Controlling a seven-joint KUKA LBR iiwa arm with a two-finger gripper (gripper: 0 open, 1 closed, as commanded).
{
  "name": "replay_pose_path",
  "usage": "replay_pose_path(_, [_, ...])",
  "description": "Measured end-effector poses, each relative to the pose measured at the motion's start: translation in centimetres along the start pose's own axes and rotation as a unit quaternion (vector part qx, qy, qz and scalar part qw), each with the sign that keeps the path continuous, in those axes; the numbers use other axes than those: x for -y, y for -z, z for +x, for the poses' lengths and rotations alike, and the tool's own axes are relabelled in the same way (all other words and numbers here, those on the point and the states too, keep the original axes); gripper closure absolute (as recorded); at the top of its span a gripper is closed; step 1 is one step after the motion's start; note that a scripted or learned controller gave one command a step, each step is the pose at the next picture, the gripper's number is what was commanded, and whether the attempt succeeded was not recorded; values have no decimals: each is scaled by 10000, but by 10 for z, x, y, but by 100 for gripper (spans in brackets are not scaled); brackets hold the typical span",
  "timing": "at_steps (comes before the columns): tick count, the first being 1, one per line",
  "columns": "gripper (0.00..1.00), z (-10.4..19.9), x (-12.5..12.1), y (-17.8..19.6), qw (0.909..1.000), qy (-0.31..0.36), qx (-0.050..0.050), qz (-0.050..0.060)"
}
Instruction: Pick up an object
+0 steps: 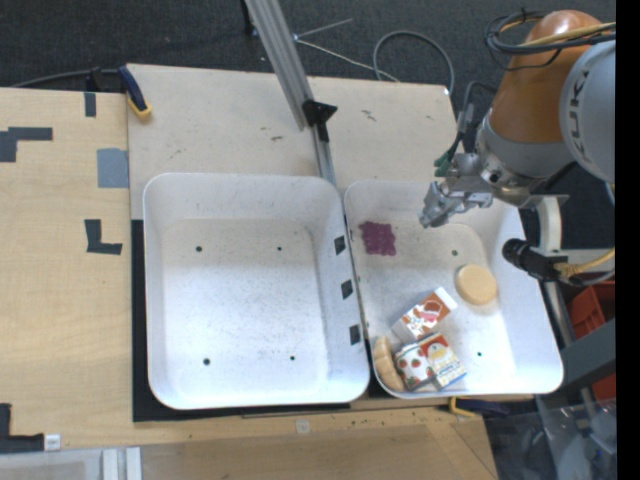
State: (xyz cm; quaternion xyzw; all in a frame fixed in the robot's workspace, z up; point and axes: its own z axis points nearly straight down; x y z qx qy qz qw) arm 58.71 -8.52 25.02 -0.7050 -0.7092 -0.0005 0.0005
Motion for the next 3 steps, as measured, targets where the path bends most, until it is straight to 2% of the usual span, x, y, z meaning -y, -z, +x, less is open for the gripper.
replay_pose_path(1, [100, 62, -17, -7, 10000, 7, -2, 6])
replay_pose_path(2, [100, 110, -28, -1, 10000, 3, -2, 2])
replay_pose_path(3, [100, 166, -38, -18, 10000, 3, 3, 12])
